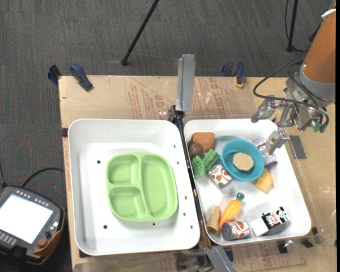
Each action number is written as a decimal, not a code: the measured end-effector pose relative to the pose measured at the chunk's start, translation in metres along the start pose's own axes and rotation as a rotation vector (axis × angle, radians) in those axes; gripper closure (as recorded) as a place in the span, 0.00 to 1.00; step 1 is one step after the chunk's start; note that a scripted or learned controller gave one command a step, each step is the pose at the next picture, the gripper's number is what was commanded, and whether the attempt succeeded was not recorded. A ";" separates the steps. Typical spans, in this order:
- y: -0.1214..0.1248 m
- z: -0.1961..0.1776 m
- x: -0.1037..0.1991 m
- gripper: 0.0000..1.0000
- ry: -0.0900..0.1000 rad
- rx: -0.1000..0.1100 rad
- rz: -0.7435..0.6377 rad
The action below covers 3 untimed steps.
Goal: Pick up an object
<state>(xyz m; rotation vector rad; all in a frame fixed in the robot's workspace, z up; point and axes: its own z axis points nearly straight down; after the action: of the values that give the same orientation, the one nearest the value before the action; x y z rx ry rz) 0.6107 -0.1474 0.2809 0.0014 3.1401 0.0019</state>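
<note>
My gripper (270, 127) hangs over the far right corner of the right bin (297, 194), open with nothing between its fingers. Just below it lies a small red-and-white packet (267, 153) next to a teal bowl (242, 159) with a tan round piece inside. Around the bowl are a brown bread piece (203, 140), a dark brown lump (195, 149), a green toy (205, 163), a red-and-white can (220, 176) and a yellow corn piece (264, 181). Nearer the front lie a carrot (231, 208), a cone (214, 219), a can (236, 230) and a cow-patterned carton (273, 220).
The left bin (85, 152) holds a green divided plate (141, 186). A grey upright post (185, 86) stands behind the seam between the bins. Clamps sit on the bench's far edge. A teach pendant (20, 220) lies on the floor at lower left.
</note>
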 end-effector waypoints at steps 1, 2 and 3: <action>0.008 0.153 0.044 0.00 0.017 -0.003 0.145; 0.032 0.194 0.015 0.00 0.002 0.000 0.047; 0.057 0.191 0.012 0.00 0.002 0.010 0.100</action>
<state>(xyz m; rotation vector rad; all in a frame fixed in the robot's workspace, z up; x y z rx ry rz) 0.5987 -0.0904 0.0899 0.1580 3.1386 -0.0139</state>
